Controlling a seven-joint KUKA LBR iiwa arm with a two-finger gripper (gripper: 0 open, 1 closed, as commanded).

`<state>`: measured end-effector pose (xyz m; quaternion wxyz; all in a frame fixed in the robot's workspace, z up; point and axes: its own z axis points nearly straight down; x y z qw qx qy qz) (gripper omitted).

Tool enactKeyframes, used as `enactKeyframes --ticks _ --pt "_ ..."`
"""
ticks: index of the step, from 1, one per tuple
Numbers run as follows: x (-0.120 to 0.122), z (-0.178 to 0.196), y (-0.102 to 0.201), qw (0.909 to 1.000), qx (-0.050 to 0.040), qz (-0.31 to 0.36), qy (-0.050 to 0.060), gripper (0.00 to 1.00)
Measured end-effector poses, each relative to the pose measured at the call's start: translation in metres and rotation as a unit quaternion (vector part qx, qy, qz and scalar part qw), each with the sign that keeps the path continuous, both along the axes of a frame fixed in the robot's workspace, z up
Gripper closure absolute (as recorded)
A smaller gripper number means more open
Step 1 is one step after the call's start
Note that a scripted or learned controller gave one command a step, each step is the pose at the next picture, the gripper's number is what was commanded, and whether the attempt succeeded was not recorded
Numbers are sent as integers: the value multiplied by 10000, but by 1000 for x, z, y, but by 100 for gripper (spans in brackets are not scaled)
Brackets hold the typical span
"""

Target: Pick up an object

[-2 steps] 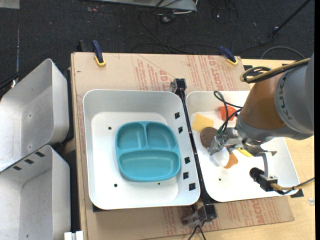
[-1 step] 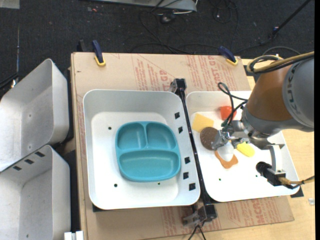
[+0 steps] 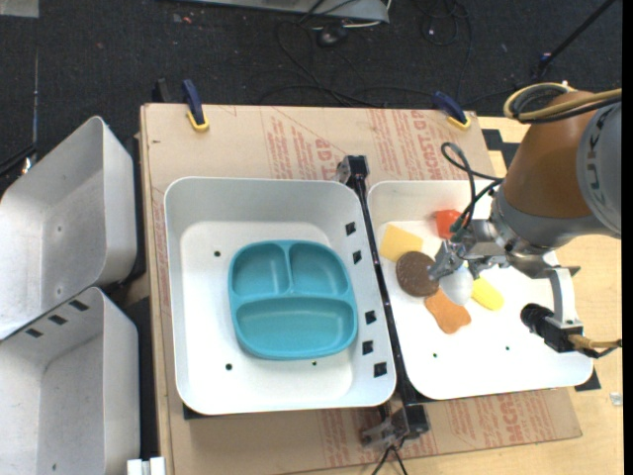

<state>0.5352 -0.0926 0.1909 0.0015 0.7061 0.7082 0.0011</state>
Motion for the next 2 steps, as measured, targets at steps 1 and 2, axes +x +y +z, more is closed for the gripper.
enactKeyframes --ticks 1,2 --pt "0 63 4 10000 -3 5 -18 100" --pt "-6 59 65 10000 14 29 24 100"
